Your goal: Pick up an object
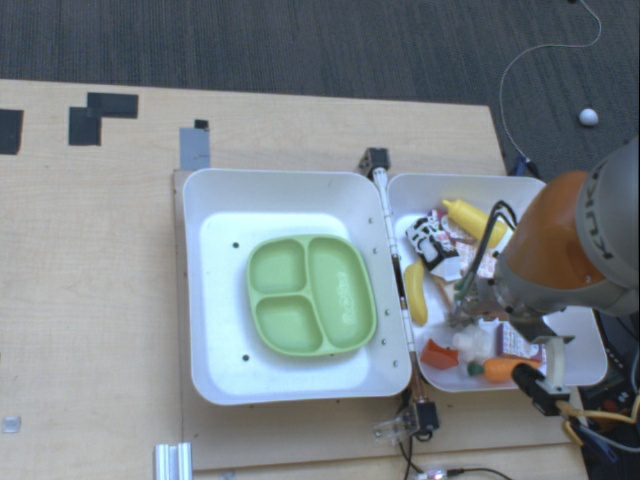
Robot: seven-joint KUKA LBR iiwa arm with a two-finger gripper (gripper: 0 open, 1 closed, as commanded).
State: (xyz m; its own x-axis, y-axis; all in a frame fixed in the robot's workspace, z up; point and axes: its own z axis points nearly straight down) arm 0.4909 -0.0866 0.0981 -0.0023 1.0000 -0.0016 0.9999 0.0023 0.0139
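Note:
The right bin (590, 363) holds several small objects: a yellow banana (415, 294) by its left wall, a black-and-white toy (430, 238), a yellow bottle-like piece (463, 213), a red piece (438, 355) and an orange carrot-like piece (503, 369) near the front. My gripper (462, 313) reaches down into this bin from the right, just right of the banana and above the red piece, over some pale clutter. The arm's orange band (550, 238) covers the bin's middle and hides what lies under it.
The left bin (215, 298) holds a green three-compartment plate (310, 295). A metal clamp (376, 160) sits at the bins' far junction. Cables and a connector (420, 418) lie at the bench's front edge. Dark carpet lies beyond the bench.

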